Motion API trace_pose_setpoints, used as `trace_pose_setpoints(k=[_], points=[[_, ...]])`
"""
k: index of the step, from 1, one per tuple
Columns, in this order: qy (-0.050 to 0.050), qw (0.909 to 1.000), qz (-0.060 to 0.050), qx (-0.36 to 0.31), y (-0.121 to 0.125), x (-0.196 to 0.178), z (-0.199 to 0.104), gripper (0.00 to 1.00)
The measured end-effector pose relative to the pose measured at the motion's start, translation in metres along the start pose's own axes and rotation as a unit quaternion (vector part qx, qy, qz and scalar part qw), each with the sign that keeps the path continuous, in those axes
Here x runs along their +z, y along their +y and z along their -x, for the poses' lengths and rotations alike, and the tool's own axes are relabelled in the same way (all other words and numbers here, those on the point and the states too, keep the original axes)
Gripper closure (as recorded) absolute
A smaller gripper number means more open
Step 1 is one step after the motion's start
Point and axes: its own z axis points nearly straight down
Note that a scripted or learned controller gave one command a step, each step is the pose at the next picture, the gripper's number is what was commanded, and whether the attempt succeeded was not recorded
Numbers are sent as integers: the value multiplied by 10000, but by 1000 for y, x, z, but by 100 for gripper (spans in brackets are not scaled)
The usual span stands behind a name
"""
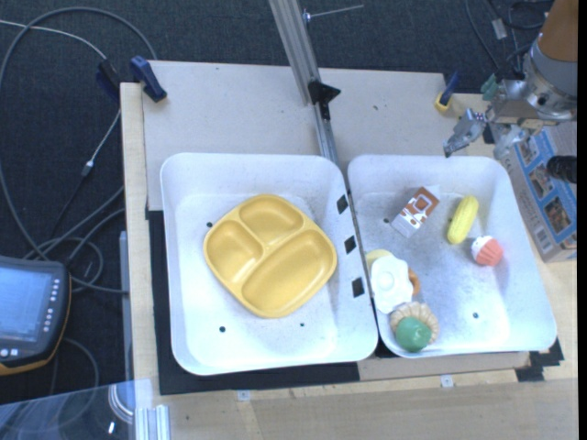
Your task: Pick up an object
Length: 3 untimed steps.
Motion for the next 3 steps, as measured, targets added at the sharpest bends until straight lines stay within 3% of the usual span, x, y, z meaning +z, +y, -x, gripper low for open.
trace_pose_setpoints(k=[1, 3], points=[[-3, 10000, -2, -2, 0, 0, 0, 0], [3, 10000, -24, 3, 4, 103, 3, 0]])
